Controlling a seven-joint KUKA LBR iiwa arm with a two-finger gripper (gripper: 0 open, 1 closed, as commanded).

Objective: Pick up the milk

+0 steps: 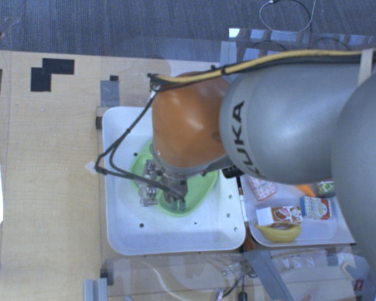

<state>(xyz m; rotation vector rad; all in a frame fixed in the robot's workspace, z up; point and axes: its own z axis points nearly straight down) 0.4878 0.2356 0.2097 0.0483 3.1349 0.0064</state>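
relation: milk carton (pixel 287 215) lies well to the view's right of the gripper (pixel 163 190), in the other bin, long axis roughly left-right | gripper: low over green plate (pixel 200 190) in left bin (pixel 175 240), grasp state cannot be told | milk: right bin (pixel 329 234), just above banana (pixel 281 232), untouched | next, judged: cross the divide between the 2 bins

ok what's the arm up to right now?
The KUKA arm reaches in from the right and has its gripper down in the left bin, right over a green plate. The milk carton it's meant to pick up lies in the right bin, next to a banana and a small white carton. So the arm is working the other bin from the milk, and nothing shows in its grasp.
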